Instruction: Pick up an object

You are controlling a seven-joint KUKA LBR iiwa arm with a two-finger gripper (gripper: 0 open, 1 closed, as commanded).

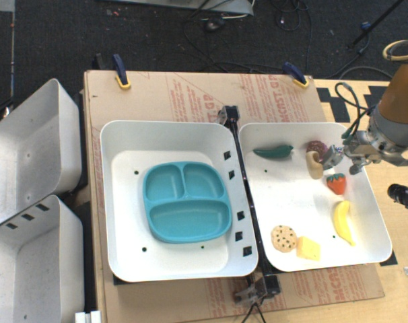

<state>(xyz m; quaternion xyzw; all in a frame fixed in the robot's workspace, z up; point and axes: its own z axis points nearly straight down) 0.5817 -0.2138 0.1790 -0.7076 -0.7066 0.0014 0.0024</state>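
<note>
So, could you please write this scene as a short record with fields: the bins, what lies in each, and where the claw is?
left bin: blue divided plate
right bin: green pepper, strawberry, banana, cookie, yellow cheese wedge, beige and dark red item, unclear
claw: at the right bin's far right, beside that unclear item
grasp: cannot tell

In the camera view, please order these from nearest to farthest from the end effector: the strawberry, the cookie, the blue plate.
From the end effector:
1. Strawberry, just below it in the right bin.
2. Cookie, lower in the same bin.
3. Blue plate, in the left bin.
</note>
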